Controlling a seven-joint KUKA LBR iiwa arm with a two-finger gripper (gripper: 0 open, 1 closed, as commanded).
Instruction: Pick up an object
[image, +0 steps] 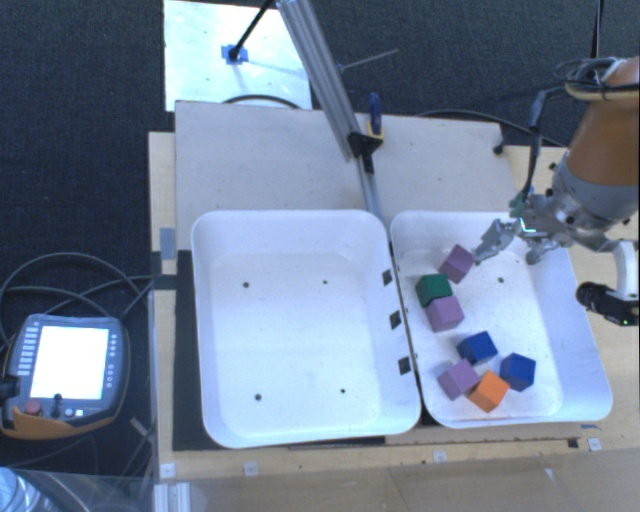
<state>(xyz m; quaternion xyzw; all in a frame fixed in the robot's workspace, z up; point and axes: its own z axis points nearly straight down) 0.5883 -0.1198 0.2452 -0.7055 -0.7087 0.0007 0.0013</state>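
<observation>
Purple cube (457, 263): small, matte, tilted, beside claw (497, 241); claw spread, holding nothing.

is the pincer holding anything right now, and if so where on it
Nothing is held. The pincer hangs open over the right bin, beside the uppermost purple block, with no block between its fingers.
</observation>
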